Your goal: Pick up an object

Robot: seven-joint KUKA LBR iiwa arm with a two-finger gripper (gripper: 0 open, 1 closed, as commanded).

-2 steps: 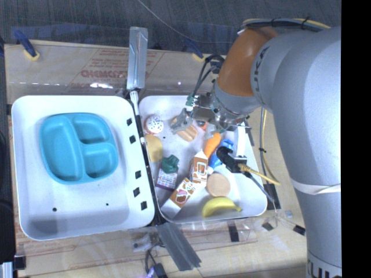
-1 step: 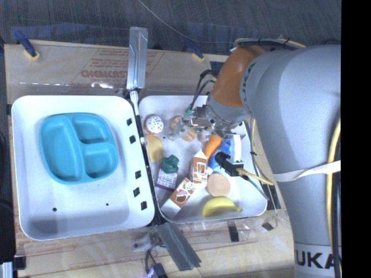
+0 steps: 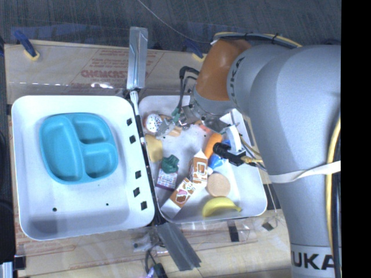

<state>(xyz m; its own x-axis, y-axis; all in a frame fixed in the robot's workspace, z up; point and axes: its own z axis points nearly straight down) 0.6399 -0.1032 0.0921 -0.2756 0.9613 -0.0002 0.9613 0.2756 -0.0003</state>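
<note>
The grey arm point(image 3: 278, 97) with its orange band reaches into the right shallow white bin point(image 3: 255, 190), and the fingers point(image 3: 181, 119) sit low at that bin's far end. The wrist hides too much of them, so I cannot tell whether they are spread or pressed together, and nothing can be seen between them.

Just beside the fingers, toward the view's left, lies a small round white clock-faced piece point(image 3: 152, 122). Below it and to the lower left of the fingers, a pale yellow lump point(image 3: 153, 147) rests by the bin's left wall. Near the fingers on the right side lies an orange carrot-shaped toy point(image 3: 213, 141), with a small blue piece point(image 3: 215, 161) just past it. Straight below the fingers in the view sits a dark green crumpled object point(image 3: 170, 164), then a small purple-and-white box point(image 3: 166, 181). Two little printed cartons, one upright point(image 3: 199, 170) and one tilted point(image 3: 182, 193), lie further from the fingers, beside a flat round tan disc point(image 3: 218, 185). Farthest from the fingers, at the bin's near edge, lies a yellow banana point(image 3: 220, 206).

Well apart to the left of the fingers, the left white bin point(image 3: 35, 213) holds a light blue divided plastic tray point(image 3: 78, 146).
</note>
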